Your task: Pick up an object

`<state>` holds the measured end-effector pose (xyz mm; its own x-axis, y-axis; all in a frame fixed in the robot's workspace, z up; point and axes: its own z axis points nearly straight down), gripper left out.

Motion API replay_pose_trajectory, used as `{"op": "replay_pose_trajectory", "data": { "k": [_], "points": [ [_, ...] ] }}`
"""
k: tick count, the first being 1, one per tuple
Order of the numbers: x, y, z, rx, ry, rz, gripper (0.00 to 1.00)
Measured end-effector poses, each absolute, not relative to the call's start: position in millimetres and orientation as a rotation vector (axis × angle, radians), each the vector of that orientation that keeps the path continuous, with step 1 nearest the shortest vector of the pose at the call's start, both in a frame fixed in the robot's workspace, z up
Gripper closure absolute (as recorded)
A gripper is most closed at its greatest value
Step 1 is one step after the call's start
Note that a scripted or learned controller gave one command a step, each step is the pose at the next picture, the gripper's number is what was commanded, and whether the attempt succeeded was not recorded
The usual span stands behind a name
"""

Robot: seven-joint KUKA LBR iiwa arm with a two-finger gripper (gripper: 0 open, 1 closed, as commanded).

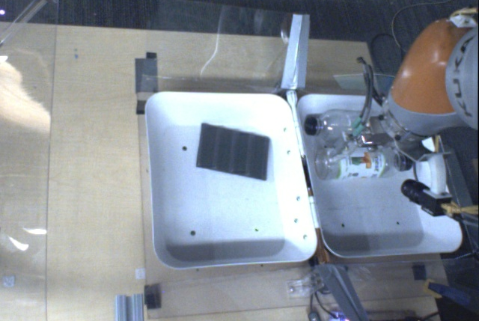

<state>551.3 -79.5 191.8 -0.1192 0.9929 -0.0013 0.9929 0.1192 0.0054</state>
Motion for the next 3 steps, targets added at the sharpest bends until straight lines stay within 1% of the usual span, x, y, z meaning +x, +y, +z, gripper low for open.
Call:
{"op": "replay_pose_trajectory", "data": {
  "k": [1,2,3],
  "points": [
    [590.9,-132,147,1.982,2.393,0.032,0.00],
    [615.8,-143,132,1.888,2.501,0.023,0.00],
    [617.3,-142,132,1.847,2.526,0.020,0.00]
  ]
}}
